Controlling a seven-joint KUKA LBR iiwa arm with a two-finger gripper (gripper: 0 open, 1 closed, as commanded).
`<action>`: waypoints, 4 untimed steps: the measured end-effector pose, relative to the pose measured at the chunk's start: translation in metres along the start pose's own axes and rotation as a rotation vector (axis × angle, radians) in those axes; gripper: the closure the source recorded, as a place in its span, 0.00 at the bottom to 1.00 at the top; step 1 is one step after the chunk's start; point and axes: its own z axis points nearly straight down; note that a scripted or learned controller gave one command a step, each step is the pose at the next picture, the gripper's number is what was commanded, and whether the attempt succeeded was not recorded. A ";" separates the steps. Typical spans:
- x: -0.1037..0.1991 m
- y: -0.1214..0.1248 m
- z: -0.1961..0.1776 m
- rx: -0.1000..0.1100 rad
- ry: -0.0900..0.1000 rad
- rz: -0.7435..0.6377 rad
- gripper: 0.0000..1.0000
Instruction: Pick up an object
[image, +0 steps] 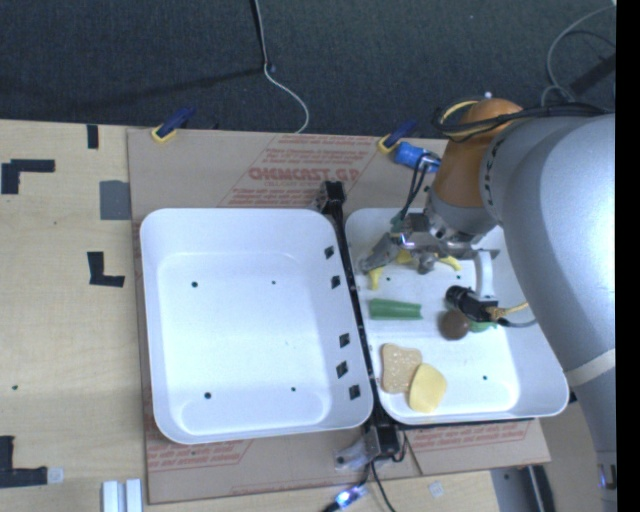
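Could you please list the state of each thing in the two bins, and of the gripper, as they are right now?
gripper: low over the far end of the right bin, fingers unclear
right bin: holds all the objects
left bin: upright on the bench
green stick: lying flat, free
tan sponge: flat, touching the yellow piece
yellow piece: lying near the front wall
brown ball: resting, untouched

two white bins (160, 240); one green stick (396, 310); one tan slab (400, 366)

Grey arm (560, 230) reaching from right, orange-banded wrist bent down, gripper (400, 255) lowered
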 end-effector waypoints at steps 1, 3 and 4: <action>0.000 -0.001 -0.011 -0.002 -0.001 0.001 1.00; 0.125 -0.025 -0.101 -0.004 0.002 -0.005 1.00; 0.155 -0.030 -0.126 -0.003 0.002 -0.001 1.00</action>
